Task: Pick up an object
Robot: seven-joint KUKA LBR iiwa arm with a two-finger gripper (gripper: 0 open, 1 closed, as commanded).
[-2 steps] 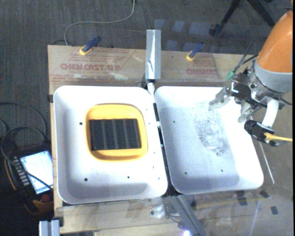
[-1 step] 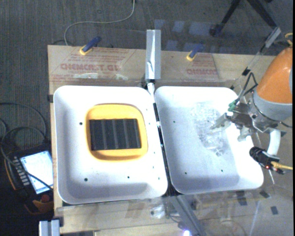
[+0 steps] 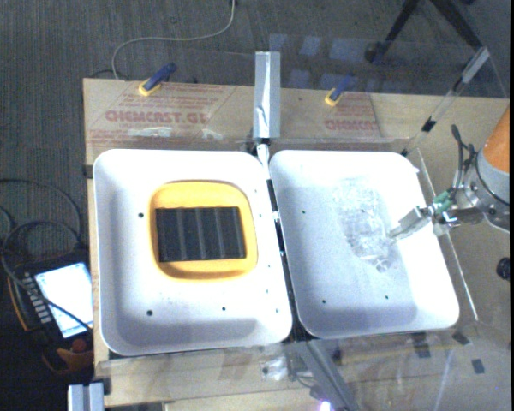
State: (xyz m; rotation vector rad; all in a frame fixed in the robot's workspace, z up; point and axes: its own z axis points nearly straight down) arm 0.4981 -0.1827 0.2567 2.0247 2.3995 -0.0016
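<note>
A yellow block with a black ribbed top lies flat in the middle of the left bin. In the right bin lies a clear, crumpled plastic piece, hard to make out against the white floor. My gripper reaches in over the right bin's right wall, low and slanted, with its tip at the right edge of the clear piece. Whether it touches that piece is unclear. Nothing is seen held.
The arm's wrist with its orange band hangs beyond the right bin's right side. A metal post stands behind the seam between the bins. Two yellow-and-blue clamps sit on the board at the back.
</note>
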